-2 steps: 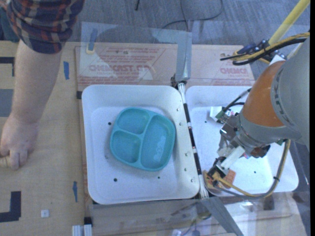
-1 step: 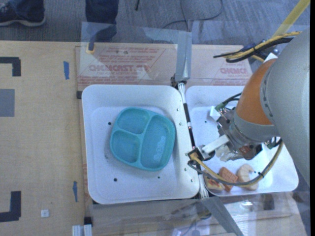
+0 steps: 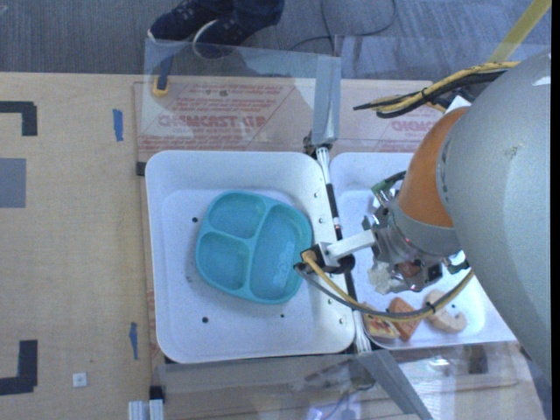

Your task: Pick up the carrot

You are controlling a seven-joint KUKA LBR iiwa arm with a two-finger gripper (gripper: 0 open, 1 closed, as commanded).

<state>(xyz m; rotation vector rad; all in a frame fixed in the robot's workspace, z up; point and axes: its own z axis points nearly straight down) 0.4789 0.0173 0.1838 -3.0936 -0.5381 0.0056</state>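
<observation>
An orange piece that looks like the carrot (image 3: 403, 307) lies near the front edge of the right bin (image 3: 350, 175). My arm comes in from the right, and its orange band and grey wrist hang over that bin. The gripper (image 3: 404, 269) points down just behind the carrot, close above the bin floor, largely covered by the wrist. A pale lump (image 3: 381, 278) sits right at the gripper's left side. Whether anything is held cannot be made out.
A teal divided plate (image 3: 254, 246) lies in the left bin (image 3: 166, 261). In the right bin's front are a tan bread-like piece (image 3: 447, 319) and a red-and-yellow slice (image 3: 381, 325). A yellow-black cable (image 3: 328, 278) loops over the divider between the bins. A person's shoes (image 3: 188, 20) stand beyond the bench.
</observation>
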